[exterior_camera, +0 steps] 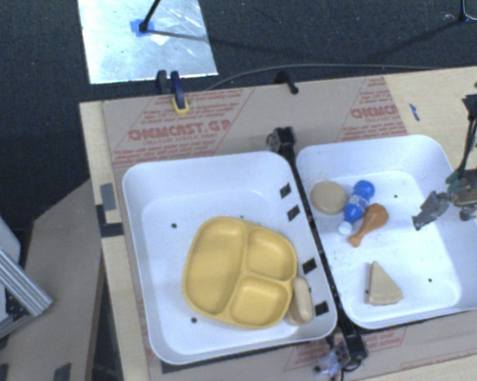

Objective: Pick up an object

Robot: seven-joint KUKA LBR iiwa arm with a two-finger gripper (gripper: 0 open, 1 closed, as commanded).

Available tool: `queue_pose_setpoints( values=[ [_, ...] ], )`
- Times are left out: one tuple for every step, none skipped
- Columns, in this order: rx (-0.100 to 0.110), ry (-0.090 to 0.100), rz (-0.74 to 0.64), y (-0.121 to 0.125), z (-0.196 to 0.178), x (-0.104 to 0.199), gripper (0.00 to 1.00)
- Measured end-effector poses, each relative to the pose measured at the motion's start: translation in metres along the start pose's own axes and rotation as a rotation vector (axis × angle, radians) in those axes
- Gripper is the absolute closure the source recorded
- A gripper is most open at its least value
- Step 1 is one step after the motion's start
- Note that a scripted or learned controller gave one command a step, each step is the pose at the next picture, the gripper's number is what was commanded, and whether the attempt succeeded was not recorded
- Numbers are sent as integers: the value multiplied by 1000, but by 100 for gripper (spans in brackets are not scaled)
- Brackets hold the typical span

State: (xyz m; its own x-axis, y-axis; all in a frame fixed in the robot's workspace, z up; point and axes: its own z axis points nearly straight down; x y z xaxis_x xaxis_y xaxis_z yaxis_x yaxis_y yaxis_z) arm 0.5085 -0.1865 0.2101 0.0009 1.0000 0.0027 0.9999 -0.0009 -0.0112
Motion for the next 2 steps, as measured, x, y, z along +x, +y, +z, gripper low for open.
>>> queue_pose_setpoints(
  values=[
    [-12,-3,-4,3,-7,1,0],
    [-8,-1,-3,2,55,4,0]
  ],
)
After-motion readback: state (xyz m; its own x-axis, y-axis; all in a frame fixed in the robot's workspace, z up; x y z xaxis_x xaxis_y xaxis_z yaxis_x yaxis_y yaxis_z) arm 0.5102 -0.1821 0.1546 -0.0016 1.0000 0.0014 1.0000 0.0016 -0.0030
